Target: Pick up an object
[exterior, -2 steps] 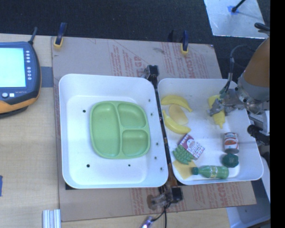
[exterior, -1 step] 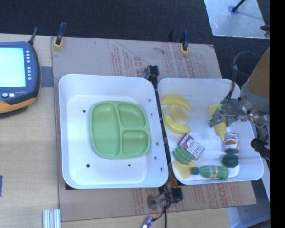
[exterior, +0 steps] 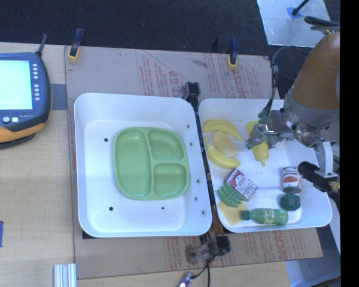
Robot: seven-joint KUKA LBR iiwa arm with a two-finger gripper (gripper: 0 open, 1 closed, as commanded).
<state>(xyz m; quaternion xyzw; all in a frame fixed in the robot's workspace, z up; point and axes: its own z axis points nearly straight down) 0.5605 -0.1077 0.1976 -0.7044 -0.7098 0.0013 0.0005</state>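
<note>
White plastic forms two shallow bins, which are set side by side on a cardboard-covered bench (exterior: 137,70). The left bin (exterior: 96,160) is occupied by a green divided tray (exterior: 151,162). The right bin (exterior: 311,214) is reached into by the grey arm (exterior: 311,100), whose gripper (exterior: 260,137) is seen above a yellow mustard bottle (exterior: 261,151); whether its fingers are spread or pinching cannot be told. Two bananas (exterior: 222,142), a green bottle (exterior: 264,216), a red-and-white packet (exterior: 241,184) and a small can (exterior: 291,179) are scattered nearby.
</note>
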